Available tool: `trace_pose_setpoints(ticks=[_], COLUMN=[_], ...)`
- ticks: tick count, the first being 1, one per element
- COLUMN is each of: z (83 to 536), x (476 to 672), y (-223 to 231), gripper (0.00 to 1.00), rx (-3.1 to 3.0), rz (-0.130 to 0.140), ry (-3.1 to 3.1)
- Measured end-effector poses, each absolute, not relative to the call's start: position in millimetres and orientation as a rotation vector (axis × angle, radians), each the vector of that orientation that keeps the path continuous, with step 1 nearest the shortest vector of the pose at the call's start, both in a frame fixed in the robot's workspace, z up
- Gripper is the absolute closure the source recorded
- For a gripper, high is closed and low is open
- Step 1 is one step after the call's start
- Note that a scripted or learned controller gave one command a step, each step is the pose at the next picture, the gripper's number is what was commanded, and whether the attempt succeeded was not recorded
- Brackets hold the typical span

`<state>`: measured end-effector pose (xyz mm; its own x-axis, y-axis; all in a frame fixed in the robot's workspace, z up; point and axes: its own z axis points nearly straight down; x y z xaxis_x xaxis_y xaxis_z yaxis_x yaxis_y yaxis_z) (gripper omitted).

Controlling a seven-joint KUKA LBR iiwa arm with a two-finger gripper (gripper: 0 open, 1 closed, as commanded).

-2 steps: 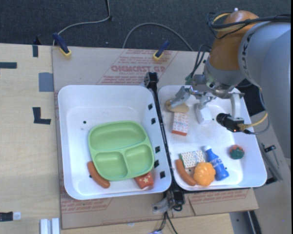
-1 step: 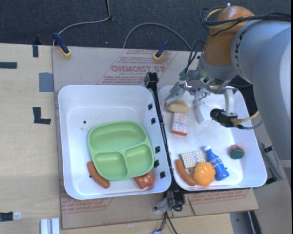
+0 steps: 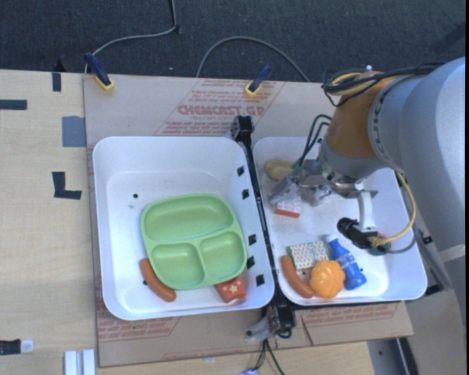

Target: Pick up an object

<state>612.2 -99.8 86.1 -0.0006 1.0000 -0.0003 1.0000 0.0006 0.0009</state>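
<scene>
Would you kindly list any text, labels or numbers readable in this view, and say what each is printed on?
"CHEMCAST GP": red print on the brown sheet under the bins, behind the left bin; my best reading, since it is faint.
Smaller red lines around it: too blurred to read.
Red print along the sheet's front edge: also unreadable.
</scene>
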Motion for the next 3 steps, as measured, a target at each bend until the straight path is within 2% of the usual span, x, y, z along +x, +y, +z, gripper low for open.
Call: trace_pose_setpoints(ticks=[1,2,3], z=[85.2,94.5,184.5], x=[668.9,668.5,626.5], y=[-94.9,-94.7,-55.3], gripper=[0.00,1.00,1.00], rx=[2.218,2.218,2.219], rz=[0.002,0.000,0.001], ry=[2.222,2.224,2.224])
